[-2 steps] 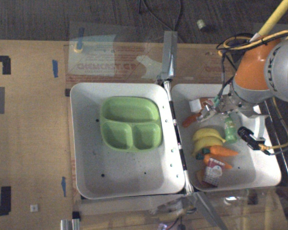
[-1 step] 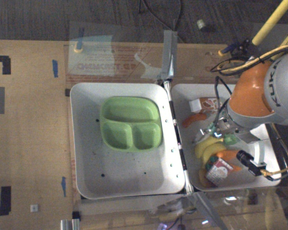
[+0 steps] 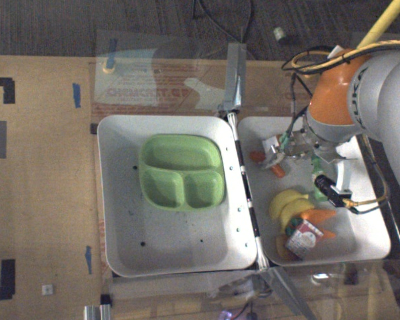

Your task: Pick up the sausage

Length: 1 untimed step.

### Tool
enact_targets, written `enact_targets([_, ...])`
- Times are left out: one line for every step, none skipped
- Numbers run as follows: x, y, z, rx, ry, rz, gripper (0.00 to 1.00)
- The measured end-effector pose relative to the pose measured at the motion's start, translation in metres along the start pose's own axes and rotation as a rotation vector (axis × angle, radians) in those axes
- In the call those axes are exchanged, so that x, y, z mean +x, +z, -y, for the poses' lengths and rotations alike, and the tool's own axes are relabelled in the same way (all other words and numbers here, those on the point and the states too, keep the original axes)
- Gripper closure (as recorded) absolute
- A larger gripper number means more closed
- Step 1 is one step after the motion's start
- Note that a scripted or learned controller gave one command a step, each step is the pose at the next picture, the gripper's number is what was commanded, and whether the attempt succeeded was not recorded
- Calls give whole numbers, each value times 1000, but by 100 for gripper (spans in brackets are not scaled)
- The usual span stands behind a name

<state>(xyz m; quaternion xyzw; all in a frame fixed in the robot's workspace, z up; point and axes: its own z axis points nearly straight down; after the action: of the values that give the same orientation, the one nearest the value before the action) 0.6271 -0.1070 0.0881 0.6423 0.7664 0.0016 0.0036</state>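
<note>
The sausage (image 3: pixel 267 163) lies in the right bin (image 3: pixel 373 245), upper left, just beside the gripper (image 3: pixel 282 151) — jaws' state I cannot tell. Best to centre over it and straddle it — clear of the bananas (image 3: pixel 288 207).

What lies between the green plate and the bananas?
In the camera view, between the green plate and the bananas lie bare floor of the left bin, then the two bins' adjoining rims.

arm (image 3: pixel 380 92) cut off at right edge.
</note>
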Motion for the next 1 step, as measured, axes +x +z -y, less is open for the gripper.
enact_targets([-1,-12,-1,-4,-1,4,100])
